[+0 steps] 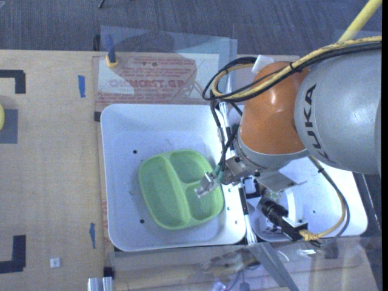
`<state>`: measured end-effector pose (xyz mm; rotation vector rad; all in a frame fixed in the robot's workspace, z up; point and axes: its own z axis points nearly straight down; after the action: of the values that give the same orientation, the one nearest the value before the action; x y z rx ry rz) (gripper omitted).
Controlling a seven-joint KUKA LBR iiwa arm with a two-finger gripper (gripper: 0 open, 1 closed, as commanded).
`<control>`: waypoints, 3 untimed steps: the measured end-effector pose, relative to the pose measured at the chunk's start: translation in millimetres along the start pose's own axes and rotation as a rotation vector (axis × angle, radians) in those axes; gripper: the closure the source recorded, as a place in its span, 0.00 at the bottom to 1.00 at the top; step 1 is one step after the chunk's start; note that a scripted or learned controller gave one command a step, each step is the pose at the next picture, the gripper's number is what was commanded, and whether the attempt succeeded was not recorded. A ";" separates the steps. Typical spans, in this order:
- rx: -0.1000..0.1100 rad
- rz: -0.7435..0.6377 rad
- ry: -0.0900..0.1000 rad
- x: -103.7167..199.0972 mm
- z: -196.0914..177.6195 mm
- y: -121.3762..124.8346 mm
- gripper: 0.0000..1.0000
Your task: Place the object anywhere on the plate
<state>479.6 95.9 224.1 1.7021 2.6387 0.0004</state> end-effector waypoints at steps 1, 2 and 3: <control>-0.002 -0.002 -0.001 0.4 -9.8 1.1 1.00; 0.003 -0.079 0.002 41.5 54.5 17.7 1.00; 0.002 0.281 0.000 70.4 13.8 31.1 1.00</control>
<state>478.9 172.8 210.2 2.0555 2.3756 -0.0020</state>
